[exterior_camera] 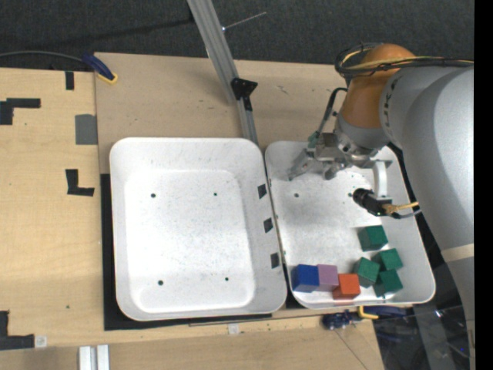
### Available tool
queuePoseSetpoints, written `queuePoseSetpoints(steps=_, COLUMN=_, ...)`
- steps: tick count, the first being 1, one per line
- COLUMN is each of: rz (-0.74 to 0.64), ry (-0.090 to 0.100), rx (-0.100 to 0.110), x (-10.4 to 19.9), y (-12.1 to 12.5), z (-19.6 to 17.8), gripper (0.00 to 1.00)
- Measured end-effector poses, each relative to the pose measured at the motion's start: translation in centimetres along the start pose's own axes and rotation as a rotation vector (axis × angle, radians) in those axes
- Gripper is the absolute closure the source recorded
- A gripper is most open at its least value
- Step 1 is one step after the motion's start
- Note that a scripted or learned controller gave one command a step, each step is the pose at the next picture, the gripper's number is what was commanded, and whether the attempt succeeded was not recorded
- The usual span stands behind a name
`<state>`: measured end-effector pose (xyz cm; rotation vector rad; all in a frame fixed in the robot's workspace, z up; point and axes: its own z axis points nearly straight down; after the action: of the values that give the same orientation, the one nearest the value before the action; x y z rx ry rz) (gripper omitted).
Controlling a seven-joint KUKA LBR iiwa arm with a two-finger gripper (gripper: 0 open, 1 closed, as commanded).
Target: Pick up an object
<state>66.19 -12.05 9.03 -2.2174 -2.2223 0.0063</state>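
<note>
The blocks sit crowded into the near corner of the right bin (286,206), which reads as the result of loose pieces settling against the wall rather than any deliberate arrangement: a blue block (306,276), a lilac block (327,274) and an orange block (348,285) stand in a row touching one another along the near rim, with a cluster of green blocks (381,268) just beside them and one green block (373,237) set slightly apart, further up the bin. That packing matters, in my judgement, since the row leaves little room for a finger on either side, while the lone green piece looks the easiest to take. The left bin (123,206) holds no blocks. The arm (439,129) reaches in from the right, its orange band (370,91) above the wrist, and the claw (320,160) hangs over the far end of the right bin, well apart from every block (the whole bare middle of the bin lies between them). Nothing is between its fingers, and whether they stand wide or narrow I cannot tell from this angle. The pick has not yet begun.
</note>
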Motion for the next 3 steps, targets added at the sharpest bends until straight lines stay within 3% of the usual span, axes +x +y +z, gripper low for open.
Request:
queuePoseSetpoints(steps=1, rz=-0.002, ry=0.0, rx=-0.002, x=0.1, y=0.1, z=-1.2, gripper=1.0)
queuePoseSetpoints(steps=3, rz=0.001, ry=0.001, rx=-0.008, x=0.0, y=0.3, z=-11.8, gripper=1.0)
